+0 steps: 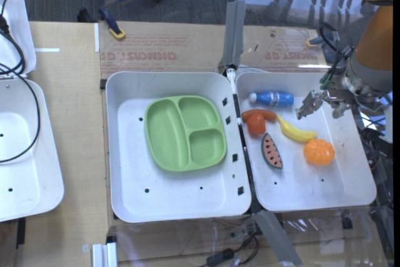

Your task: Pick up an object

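The right bin holds a blue bottle lying on its side, a red-orange toy, a yellow banana, a watermelon slice and an orange. My gripper hangs over the bin's far right part, just right of the bottle and above the banana. Its fingers are spread, with nothing between them. The arm's orange band rises behind it at the right edge.
The left bin bears a green divided plate. A grey divider post stands between the bins at the back. Cables hang near the arm on the right. A white tray sits at far left.
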Motion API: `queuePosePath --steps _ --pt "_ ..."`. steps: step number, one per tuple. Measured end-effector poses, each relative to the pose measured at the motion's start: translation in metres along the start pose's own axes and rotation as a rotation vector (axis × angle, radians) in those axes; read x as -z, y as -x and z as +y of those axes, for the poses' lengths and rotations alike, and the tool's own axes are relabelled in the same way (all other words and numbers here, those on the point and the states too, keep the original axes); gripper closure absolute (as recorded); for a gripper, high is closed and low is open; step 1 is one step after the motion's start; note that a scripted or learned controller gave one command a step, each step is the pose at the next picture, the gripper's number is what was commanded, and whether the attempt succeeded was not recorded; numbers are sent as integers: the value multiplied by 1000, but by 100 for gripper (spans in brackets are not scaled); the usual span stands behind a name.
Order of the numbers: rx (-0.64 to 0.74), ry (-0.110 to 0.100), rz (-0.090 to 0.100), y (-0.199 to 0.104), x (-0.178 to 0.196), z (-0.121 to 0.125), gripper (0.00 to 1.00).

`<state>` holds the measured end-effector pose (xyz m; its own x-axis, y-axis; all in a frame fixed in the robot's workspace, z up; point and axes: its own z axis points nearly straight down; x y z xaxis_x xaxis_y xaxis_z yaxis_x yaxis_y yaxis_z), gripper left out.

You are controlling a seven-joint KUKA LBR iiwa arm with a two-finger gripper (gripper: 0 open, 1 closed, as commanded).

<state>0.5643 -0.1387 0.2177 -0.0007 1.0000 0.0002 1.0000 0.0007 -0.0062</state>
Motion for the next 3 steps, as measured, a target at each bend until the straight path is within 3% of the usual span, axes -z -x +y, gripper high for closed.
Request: queuePosePath --steps 1,2,3 --pt "18 4 -1 15 -127 34 0" --pt "13 0 0 17 -121 34 100" --pt "95 2 -1 -54 -28 13 100"
